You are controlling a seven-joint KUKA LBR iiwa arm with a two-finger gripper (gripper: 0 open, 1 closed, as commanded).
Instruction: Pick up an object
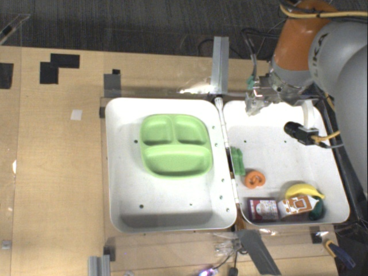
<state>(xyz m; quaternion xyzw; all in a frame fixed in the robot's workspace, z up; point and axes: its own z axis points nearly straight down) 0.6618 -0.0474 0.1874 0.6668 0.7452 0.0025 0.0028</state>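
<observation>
While poised over the right bin's (270, 148) far left corner, tool (255, 104) with nothing visibly held; finger gap impossible to tell. Low in that bin: donut (255, 179), banana (303, 191), carton (279, 208), green block (237, 161). Left bin (123, 171): green tray (175, 144).

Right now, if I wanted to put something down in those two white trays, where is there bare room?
In the right bin, the middle floor is bare, between the tool at the far edge and the near clutter: green block, orange ring, dark packet, banana. In the left bin, only strips around the green divided plate are free.
</observation>
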